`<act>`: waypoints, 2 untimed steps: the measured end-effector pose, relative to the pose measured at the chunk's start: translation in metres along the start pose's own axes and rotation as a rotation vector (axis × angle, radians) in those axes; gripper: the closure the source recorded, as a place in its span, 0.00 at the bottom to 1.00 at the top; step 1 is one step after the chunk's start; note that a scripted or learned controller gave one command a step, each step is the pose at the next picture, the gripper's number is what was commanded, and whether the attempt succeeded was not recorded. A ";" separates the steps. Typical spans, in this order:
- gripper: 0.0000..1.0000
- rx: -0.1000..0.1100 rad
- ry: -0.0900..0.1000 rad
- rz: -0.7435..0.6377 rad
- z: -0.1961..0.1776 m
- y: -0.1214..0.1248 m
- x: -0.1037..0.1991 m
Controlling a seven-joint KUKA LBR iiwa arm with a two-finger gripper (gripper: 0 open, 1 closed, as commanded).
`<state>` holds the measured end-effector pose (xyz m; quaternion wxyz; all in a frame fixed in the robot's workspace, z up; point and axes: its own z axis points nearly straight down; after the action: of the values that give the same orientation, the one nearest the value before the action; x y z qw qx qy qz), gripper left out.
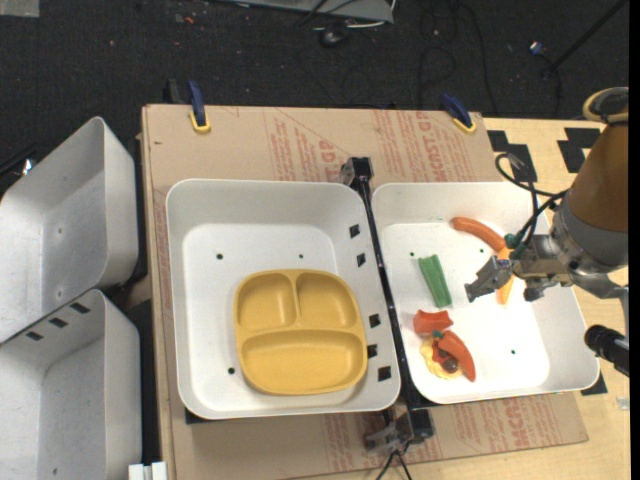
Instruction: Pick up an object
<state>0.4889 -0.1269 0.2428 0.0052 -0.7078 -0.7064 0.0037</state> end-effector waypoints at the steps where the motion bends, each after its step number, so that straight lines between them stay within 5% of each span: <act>1: 0.00 -0.012 -0.002 -0.003 -0.006 0.002 0.000; 2: 0.00 -0.008 -0.001 0.000 0.049 0.011 -0.005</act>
<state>0.4993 -0.1315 0.1934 0.0020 -0.7078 -0.7065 0.0015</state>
